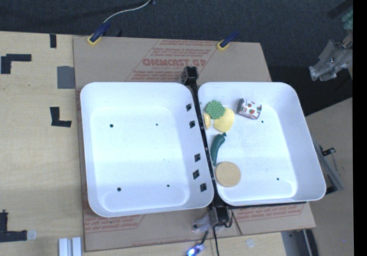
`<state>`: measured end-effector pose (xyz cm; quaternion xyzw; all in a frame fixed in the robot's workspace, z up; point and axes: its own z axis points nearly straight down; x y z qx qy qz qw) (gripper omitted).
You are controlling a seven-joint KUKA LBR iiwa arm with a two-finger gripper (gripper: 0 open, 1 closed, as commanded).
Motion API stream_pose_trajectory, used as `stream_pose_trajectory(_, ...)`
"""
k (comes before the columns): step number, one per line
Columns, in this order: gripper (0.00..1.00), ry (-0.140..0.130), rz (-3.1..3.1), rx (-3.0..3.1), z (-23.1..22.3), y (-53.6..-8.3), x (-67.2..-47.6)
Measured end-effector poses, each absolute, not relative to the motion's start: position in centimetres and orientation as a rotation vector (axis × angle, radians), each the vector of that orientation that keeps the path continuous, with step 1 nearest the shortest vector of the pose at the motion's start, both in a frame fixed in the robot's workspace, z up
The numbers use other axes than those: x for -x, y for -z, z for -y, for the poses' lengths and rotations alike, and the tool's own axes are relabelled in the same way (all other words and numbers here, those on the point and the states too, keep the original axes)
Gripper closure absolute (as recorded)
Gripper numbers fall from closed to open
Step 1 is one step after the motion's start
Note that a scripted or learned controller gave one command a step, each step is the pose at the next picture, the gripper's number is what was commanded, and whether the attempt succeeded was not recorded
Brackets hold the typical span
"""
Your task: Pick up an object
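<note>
Yellow lump [224,121] by right bin's [287,195] left wall. Touching above the lump: green knobbly ball [215,109]. Just below: teal curved piece [218,146], then tan disc [228,173]. Right of lump: red-and-white block [249,109]. Far right: gripper [328,66], state impossible to tell.

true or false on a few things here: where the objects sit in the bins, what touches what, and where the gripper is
1. All the objects lie in the right bin. True.
2. The green round object touches the yellow object. True.
3. The tan disc lies at the far end of its bin. False: it lies near the front edge, closest to the camera.
4. The small red and white object rests on the dark green object. False: they lie apart.
5. The gripper is down among the objects. False: it is off to the right, outside the bins.
</note>
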<state>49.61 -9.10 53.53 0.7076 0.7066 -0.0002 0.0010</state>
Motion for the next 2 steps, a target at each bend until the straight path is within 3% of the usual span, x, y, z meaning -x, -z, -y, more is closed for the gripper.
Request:
stream_pose_trajectory(1, 1.00, 0.018, -2.227, -2.236, 11.9, -37.3, -48.2)
stream_pose_trajectory(2, 1.00, -0.014, -2.214, -2.209, 12.1, -52.3, -48.4)
